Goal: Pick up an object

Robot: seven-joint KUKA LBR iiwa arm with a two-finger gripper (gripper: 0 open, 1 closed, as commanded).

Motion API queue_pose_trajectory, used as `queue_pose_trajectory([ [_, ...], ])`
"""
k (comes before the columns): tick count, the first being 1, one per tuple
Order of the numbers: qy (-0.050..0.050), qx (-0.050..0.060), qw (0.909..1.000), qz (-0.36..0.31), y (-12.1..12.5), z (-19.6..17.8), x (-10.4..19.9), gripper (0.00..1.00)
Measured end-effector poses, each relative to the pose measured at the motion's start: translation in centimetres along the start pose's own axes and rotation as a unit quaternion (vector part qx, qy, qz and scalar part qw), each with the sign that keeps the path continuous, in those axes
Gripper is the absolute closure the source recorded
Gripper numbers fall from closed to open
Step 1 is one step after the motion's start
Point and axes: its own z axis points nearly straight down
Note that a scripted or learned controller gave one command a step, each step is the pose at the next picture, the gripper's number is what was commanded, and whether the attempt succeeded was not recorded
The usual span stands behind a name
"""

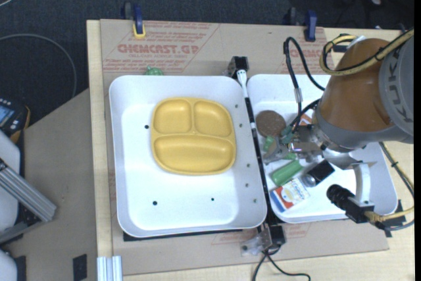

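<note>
Arm low over the right bin's clutter, reaching for a pick.

A green cylinder [285, 172] lies near the middle of the right bin [263, 85], long axis slanting from lower left up to the right, just under the gripper [297, 145] — whether the jaws are open or closed cannot be told. A brown disc [269, 121] sits above it, a printed card [290, 193] below, a black block [320, 172] beside. A good grasp would likely close across the cylinder's short width — clear of its neighbours. The left bin [131, 161] holds a yellow divided plate [193, 135].
</note>
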Motion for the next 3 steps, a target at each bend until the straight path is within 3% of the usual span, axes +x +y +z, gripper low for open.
queue_pose_trajectory([
  [1,-0.002,0.003,1.0,0.005,-0.1,-0.5,-0.6,1.0],
  [2,0.0,0.002,1.0,0.001,0.0,-5.8,5.1,1.0],
  [3,0.001,-0.001,1.0,0.0,0.2,-14.8,12.0,1.0],
])
